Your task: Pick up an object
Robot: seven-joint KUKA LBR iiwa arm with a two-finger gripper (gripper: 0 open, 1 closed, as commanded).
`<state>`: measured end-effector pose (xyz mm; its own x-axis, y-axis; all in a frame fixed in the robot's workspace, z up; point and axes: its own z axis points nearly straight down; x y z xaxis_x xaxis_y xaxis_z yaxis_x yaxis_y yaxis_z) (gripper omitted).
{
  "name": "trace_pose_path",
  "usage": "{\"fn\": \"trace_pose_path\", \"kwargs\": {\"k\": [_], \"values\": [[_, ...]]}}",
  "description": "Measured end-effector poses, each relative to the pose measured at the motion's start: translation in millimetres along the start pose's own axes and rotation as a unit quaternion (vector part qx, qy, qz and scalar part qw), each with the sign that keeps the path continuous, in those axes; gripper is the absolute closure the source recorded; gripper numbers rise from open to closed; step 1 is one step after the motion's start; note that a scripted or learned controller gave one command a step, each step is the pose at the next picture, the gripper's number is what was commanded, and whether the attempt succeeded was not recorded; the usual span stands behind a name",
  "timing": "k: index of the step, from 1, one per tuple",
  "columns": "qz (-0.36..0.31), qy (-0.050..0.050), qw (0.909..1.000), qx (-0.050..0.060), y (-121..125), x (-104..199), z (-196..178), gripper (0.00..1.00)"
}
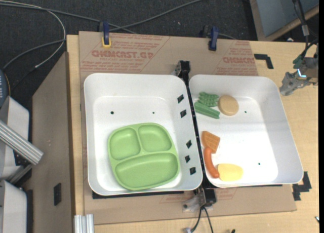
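Observation:
The right bin (276,141) holds several toy foods. A green bean bundle (207,105) lies at its back left, touching a tan round bun (229,105). Nearer the front are an orange cracker (211,141), a red-orange sausage (210,162) and a yellow piece (230,171), the last two touching. My gripper (297,79) hangs at the far right, outside the right bin's back right corner and well away from every item. Nothing shows in it.
The left bin (96,125) holds a green divided plate (144,155). A black divider (189,120) runs between the bins. Two clamps (106,34) (213,38) hold the cardboard at the back. Cables cross the dark floor behind.

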<state>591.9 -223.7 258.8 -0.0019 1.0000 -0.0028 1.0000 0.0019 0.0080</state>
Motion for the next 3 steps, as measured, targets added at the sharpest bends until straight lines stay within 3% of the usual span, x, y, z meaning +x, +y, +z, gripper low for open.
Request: {"fn": "trace_pose_path", "kwargs": {"k": [2,3], "values": [[-0.002,0.003,1.0000,0.004,-19.3,107.9,3.2,1.00],[-0.002,0.003,1.0000,0.006,-41.5,156.6,1.7,1.00]]}}
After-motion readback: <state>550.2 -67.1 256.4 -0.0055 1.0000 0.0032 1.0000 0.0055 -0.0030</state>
